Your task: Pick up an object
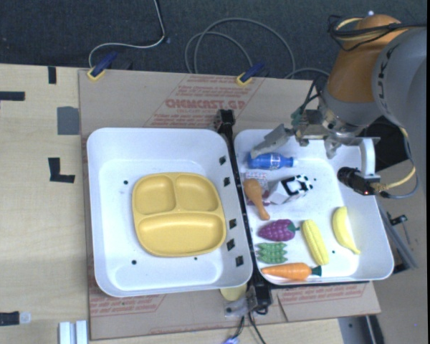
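Claw (272, 140) sits over the back of the right bin (376, 264), near its rear left corner, reaching in from the right; I cannot tell from this angle whether it is released or clenched, and I see nothing between its tips, so I judge the pick not yet made; the whole lift is left to do.

Nearest target is the blue bottle (270, 162), lying on its side just below the claw; its long axis runs left to right across the bin, and I cannot make out which end is the cap.

Other toys lie flat on the bin floor: drumstick (256, 198), black-and-white toy (295, 185), purple grapes (277, 229), green pea pods (271, 251), corn cob (314, 241), banana (344, 229), carrot (292, 271); the yellow divided plate (178, 213) rests in the left bin (104, 192).
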Robot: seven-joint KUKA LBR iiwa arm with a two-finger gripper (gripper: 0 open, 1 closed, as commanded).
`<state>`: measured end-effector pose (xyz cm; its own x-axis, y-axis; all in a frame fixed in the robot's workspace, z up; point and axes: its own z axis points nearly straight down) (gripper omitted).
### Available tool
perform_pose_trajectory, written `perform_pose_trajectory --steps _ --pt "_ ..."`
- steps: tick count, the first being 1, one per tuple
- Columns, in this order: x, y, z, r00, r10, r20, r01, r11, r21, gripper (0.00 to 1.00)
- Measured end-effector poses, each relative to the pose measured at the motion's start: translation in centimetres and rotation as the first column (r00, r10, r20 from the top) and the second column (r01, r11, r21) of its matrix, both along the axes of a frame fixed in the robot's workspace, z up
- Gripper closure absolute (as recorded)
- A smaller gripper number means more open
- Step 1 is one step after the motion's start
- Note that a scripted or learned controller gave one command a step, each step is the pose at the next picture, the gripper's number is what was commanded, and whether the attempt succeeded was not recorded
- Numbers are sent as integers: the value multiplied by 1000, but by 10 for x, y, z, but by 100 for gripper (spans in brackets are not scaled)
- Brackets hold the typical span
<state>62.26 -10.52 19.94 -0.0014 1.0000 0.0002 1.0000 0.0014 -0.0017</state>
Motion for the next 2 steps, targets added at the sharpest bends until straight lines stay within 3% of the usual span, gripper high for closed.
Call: perform_pose_trajectory --steps 1,2 --pt "14 -5 -105 1000 -10 15 10 1000 -20 0" --pt "43 -25 -116 1000 -2 3 2 1000 -2 0"
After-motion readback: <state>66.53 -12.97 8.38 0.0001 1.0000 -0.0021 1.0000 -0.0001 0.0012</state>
